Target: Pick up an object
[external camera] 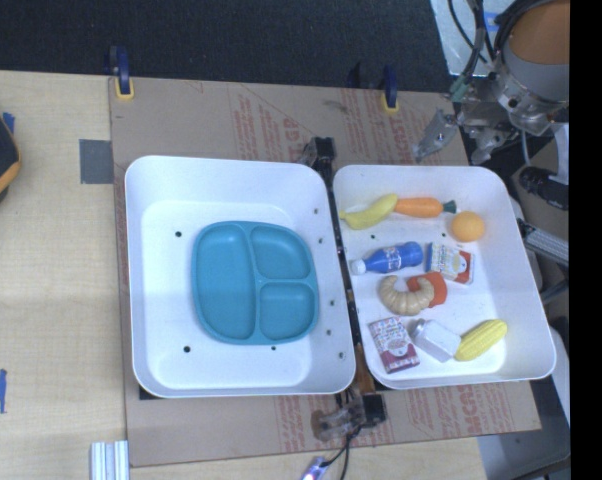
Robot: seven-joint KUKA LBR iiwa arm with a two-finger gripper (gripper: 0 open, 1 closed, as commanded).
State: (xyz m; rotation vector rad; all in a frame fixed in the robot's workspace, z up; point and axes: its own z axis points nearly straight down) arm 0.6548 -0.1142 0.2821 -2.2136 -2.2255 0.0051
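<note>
Hovering arm (526, 58) beyond right bin's (521, 268) far corner

A robotics lab bench: a pale wooden benchtop (41, 298) overlaid with a brown cardboard sheet (221, 128) held at its far edge by blue spring clamps (122, 72), two shallow white plastic bins (146, 268) side by side, loose black cables (471, 18) at the far right corner.

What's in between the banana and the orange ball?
A carrot lies between the banana and the orange ball, seen in the camera view.
</note>
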